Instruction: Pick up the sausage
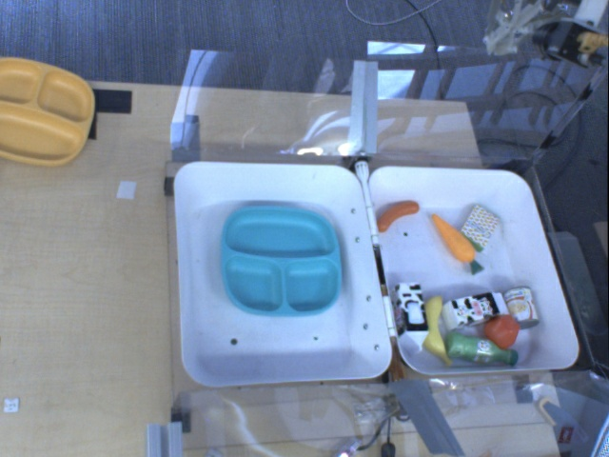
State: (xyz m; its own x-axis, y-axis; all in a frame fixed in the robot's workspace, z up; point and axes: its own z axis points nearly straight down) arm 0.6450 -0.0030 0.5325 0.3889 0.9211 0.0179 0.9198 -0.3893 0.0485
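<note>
jaws parked at the far right corner, sausage lying loose in the right bin.

the jaws (519, 17) sit at the top right, well apart from both bins, above the dark floor; whether they are spread or pressed together cannot be told, and nothing shows between them. the sausage (398, 213) lies in the right bin (533, 203) at its far left, just beside the divider, tilted slightly. to its right are a carrot (454, 240) and a small checked packet (481, 225), near each other. along the near edge crowd a black-and-white carton (409, 307), a banana (434, 329), a second cow-print carton (475, 307), a green bottle (481, 349), a red tomato (501, 331) and a can (520, 306). the left bin (200, 350) holds a blue divided plate (281, 259). a yellow divided tray (43, 110) rests on the bench (86, 303) at far left.
</note>
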